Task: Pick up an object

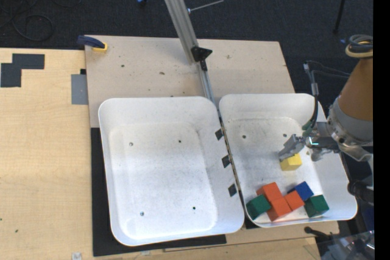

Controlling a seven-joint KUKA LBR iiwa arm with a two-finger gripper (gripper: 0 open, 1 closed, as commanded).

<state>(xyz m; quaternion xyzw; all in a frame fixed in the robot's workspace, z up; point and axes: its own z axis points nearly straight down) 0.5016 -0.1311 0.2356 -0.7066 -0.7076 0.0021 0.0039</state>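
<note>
White plastic makes up both bins. The left bin [161, 167] has only dark specks and a few small holes on its floor. An aluminium bar [180, 12] slants up from the seam between the bins toward twelve o'clock, with a black bracket [200, 53] on it near the back of the plywood board [152, 67]. At ten o'clock on that board lies a blue and yellow clamp handle [92, 42].

The right bin [262, 125] holds the blocks. A cluster sits at its six o'clock corner: a green block [259, 206] at the left, an orange block [276, 199] touching it, a second orange block [294, 199] just beside that, a blue block [303, 190] behind, and another green block [316, 206] at the right end of the group.

Apart from the cluster, toward three o'clock in the same bin, a yellow block [292, 161] sits directly under the gripper [296, 148]. The grey fingers come down right over its top edge, but the angle does not reveal whether they clasp it or merely hover above, so the pincer's spread cannot be told. The arm [356, 100] enters from three o'clock, its orange band above the grey wrist.
</note>
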